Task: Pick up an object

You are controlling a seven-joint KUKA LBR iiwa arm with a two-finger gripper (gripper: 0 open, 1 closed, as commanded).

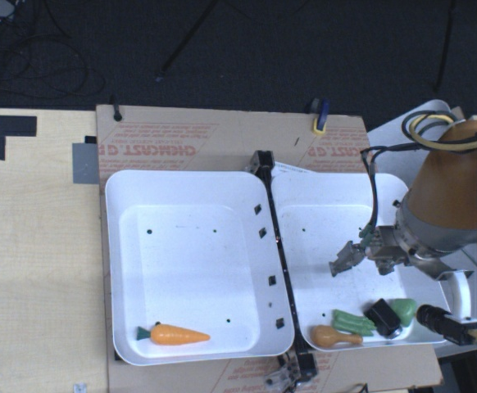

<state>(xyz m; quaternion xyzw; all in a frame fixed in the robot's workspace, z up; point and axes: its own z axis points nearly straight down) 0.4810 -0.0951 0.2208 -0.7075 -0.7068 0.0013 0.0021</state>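
White bins sit mid-frame; the jaws [347, 260] hang in the right bin [320, 219], whether apart I cannot tell. Best drop squarely over the green toy [352, 322] at lower right.

Bins [132, 219] were smooth glossy white plastic; carrot [179, 335] looked matt plastic (toy-like); bench top [34, 244] pale wood grain; backing sheet [189, 142] printed cardboard.

Arm [443, 195] enters from right edge, bulky orange-banded section uppermost, grey wrist below it. Black cables loop along wrist housing. Hand [347, 260] juts leftward off wrist, tilted slightly downward, dark and small. Too blurred and small to judge hand's state. Nothing visibly held.
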